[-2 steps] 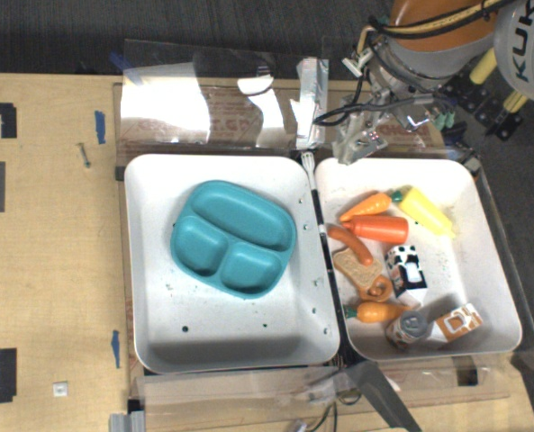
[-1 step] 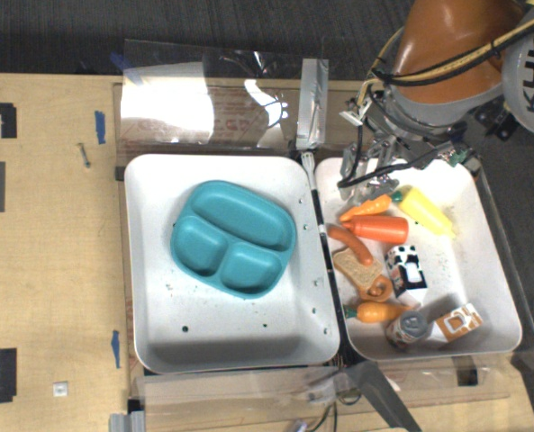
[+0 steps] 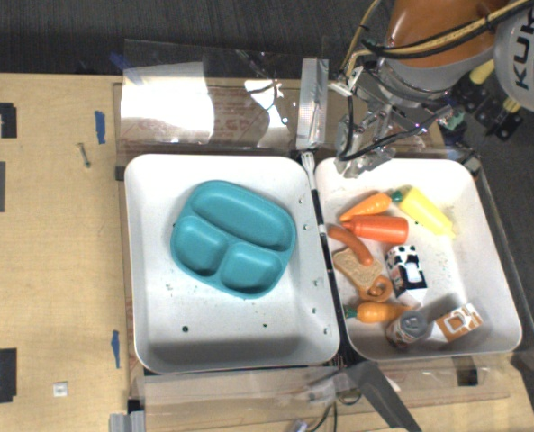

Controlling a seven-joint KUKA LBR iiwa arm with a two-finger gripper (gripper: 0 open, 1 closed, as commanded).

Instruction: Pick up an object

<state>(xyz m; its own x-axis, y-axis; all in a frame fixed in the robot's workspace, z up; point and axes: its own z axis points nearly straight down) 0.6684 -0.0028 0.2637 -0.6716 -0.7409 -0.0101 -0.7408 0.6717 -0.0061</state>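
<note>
Arm [image 3: 447, 16] comes in at 1 o'clock, grey w/ orange band, cables looped round the wrist. Gripper [image 3: 361, 156] hangs over the back-left corner of the right bin [image 3: 496, 268], above the rim, clear of the objects. Fingers [image 3: 375, 156]: can't tell if wide or narrow, too much metal and wire clutter there; nothing seen between them.

Right bin holds the pile, all toward its left half. From 12 o'clock of the pile going down: carrot [image 3: 367, 206] lying slantwise, yellow piece [image 3: 426, 211] just beside it at 3 o'clock, w/ a bit of green between them. Below the carrot, an orange-red cylinder [image 3: 382, 229] lying flat, touching the carrot. Sausage [image 3: 350, 243] at 9 o'clock of the pile, near the bin's left wall. Bread slice [image 3: 361, 273] under/next to the sausage. Black-white toy [image 3: 406, 270] near the pile's centre, beside the bread. Small orange item [image 3: 377, 312] at 6 o'clock. Grey-capped object [image 3: 409, 328] and a small orange-white carton [image 3: 458, 322] at 5 o'clock, near the bin's front wall.

Left bin [image 3: 158, 322] carries a teal divided tray [image 3: 233, 238], three compartments, sat centre-back, tilted slightly.

Tabletop [image 3: 41, 268] is tan board w/ black corner marks and blue tape bits at 9 o'clock.
</note>
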